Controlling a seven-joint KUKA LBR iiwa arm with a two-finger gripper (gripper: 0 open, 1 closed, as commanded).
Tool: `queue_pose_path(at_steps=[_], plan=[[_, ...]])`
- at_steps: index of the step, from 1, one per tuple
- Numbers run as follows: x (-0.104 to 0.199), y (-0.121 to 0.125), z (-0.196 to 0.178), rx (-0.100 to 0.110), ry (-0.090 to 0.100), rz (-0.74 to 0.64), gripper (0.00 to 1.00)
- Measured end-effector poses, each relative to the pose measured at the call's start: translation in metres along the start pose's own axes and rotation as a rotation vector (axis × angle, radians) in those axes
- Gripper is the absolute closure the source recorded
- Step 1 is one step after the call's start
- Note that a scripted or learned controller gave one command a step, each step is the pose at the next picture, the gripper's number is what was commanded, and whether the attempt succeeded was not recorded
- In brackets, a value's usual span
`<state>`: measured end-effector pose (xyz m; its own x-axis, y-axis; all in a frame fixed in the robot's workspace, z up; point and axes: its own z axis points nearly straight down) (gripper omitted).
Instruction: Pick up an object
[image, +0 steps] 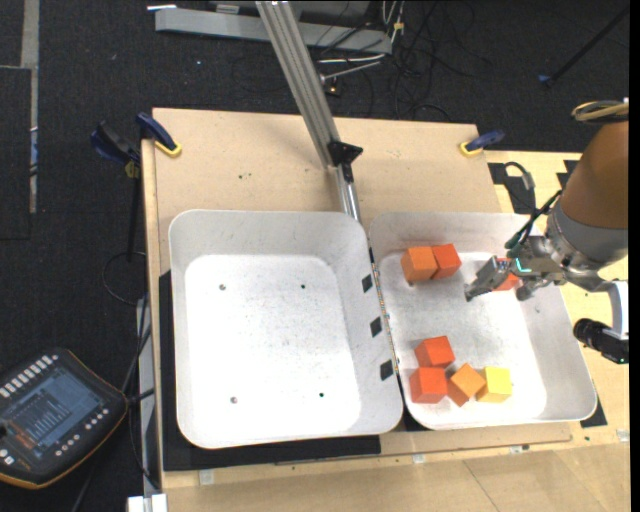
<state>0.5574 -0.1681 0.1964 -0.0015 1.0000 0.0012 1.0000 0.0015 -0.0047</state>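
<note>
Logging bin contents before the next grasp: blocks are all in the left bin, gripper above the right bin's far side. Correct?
Not quite. The camera view shows the blocks in the right bin: two orange blocks at its far side, and three orange blocks with a yellow block near its front. The gripper is above the right bin's far side, as you said.

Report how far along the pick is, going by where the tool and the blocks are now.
Done: the arm has reached into the right bin, its tool beside the upper pair of orange blocks. In hand: nothing visibly held. Left: the whole grasp and lift. The lower cluster, three orange blocks and a yellow block, lies on the bin floor.
</note>
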Motion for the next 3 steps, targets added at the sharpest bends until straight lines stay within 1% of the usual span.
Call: queue_pose_path(at_steps=[1,2,3], plan=[[0.000,0.001,-0.002,-0.003,-0.001,0.001,0.00],[0.005,-0.009,0.051,0.001,0.000,0.002,0.00],[0.006,-0.009,0.104,-0.003,-0.002,0.002,0.00]])
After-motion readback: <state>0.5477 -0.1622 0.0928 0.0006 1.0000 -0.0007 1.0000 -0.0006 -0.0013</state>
